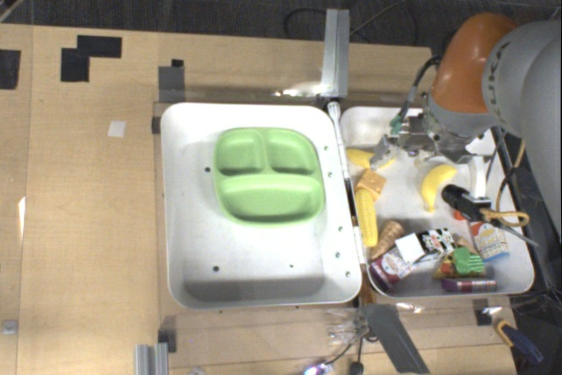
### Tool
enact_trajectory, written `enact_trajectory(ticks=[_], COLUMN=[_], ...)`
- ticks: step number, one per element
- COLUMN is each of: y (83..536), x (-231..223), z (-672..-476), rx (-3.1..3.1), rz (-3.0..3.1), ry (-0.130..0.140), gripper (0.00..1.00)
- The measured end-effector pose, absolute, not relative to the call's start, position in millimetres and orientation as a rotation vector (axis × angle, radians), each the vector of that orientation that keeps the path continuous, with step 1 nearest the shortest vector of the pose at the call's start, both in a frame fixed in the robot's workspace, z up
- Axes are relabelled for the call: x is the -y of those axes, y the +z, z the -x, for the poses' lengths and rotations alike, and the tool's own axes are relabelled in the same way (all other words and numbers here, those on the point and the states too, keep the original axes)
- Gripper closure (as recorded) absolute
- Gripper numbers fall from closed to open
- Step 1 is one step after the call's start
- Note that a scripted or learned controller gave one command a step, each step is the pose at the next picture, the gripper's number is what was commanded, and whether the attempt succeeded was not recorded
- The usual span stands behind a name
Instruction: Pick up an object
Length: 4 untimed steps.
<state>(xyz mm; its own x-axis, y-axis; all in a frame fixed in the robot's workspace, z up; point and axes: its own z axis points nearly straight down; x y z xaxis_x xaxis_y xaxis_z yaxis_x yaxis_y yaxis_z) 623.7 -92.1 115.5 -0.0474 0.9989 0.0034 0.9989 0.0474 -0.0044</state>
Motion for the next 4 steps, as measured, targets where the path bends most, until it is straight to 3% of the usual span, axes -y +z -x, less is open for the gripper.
enact_trajectory(ticks=[1,2,3,4], y=[182,182,92,87], x=[79,64,94,87], z=[-611.6,-630.5,-622.3,-668.9], rx=[2.240,2.411,2.348,2.334], rz=[2.201,2.012,2.086,2.097], ry=[0.001,0.000,-0.001,0.006], gripper=[0.00,0.00,0.00,0.00])
